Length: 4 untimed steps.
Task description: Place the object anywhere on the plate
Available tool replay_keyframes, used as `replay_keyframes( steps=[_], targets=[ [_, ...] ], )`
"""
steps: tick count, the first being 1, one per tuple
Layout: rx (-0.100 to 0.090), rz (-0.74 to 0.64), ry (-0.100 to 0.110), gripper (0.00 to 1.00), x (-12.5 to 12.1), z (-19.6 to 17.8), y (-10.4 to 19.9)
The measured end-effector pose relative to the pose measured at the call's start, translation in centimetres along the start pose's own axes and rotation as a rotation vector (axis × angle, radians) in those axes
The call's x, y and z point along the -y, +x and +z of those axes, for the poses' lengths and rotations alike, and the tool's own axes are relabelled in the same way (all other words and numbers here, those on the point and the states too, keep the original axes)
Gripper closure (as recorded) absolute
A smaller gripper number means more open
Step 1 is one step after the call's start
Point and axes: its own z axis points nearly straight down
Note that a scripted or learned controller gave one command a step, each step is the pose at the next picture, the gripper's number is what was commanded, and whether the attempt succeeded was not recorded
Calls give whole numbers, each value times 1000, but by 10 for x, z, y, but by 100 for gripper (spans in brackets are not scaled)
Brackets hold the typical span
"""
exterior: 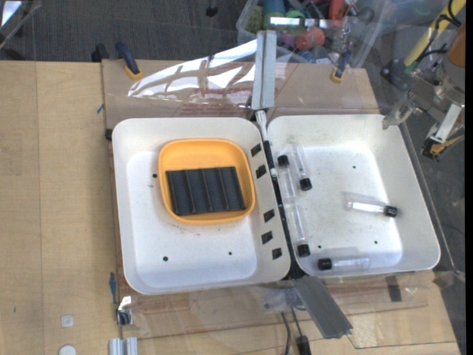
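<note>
Hand [425, 106] at 2 o'clock of right bin [332, 124], closure indeterminate; capped tube [369, 208] judged light, rigid, slick, roll-prone: grip mid-barrel for plate [171, 154].

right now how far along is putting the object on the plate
A black ribbed object already lies on the orange plate in the left bin. Nothing is in hand. If more must go, four clear tubes with black caps lie in the right bin, at its left, middle and front.
</note>
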Motion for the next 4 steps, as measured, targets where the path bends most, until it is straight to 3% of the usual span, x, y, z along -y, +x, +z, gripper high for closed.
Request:
replay_keyframes(
  steps=[2, 3, 4],
  targets=[
    [0, -114, -4, 0, -6, 1, 8],
    [-1, -49, 1, 0, 1, 0, 15],
    [0, -52, 3, 0, -8, 13, 5]
  ],
)
